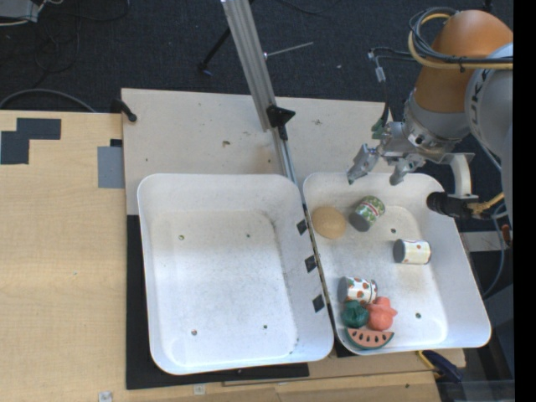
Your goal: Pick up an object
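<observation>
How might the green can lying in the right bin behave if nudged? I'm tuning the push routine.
The green can looks cylindrical and lies on its side, so it would probably roll. The tan ball sits close beside it and might get bumped.

I see open floor mid-right bin; toys crowd its near-left corner (watermelon slice, red lump).

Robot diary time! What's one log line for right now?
gripper: open, holding nothing, above right bin's far edge | nearest: green can | left bin: no toys
</observation>
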Controlling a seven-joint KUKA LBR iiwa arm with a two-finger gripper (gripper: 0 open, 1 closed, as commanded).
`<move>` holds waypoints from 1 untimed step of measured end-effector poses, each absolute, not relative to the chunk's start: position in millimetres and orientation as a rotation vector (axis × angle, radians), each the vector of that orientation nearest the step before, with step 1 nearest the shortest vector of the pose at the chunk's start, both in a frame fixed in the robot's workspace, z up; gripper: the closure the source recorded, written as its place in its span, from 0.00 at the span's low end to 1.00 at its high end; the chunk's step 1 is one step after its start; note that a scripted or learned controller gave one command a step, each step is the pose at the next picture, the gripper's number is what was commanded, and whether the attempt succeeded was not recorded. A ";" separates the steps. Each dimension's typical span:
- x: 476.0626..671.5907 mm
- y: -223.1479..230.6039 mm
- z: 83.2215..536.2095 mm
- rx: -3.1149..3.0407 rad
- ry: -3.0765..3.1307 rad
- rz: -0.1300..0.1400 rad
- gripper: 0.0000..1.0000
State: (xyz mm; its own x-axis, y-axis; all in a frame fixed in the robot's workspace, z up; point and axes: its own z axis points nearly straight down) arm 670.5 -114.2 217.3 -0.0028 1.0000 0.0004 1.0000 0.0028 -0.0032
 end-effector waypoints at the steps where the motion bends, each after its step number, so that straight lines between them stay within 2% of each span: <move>1: 670.5 -114.1 217.3 -2.215 -2.224 0.004 0.00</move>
